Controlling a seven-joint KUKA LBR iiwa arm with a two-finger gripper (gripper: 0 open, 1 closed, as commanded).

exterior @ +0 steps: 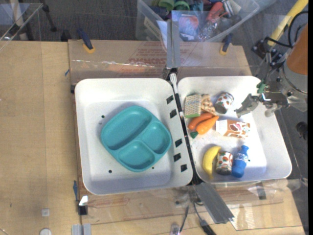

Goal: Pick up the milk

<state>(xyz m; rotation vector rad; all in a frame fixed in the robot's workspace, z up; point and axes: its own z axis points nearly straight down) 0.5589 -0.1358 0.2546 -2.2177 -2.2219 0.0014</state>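
Note:
The milk is a small white carton with brown patches. It lies on its side in the middle of the right bin, just right of an orange carrot. My gripper hangs over the same bin, a little behind and to the right of the carton and apart from it. Nothing shows in its grasp. The arm comes in from the right edge.
The right bin also holds a patterned box, a round can, a banana, a second can and a blue bottle. A teal divided plate lies in the left bin. A clear tub of toys stands behind.

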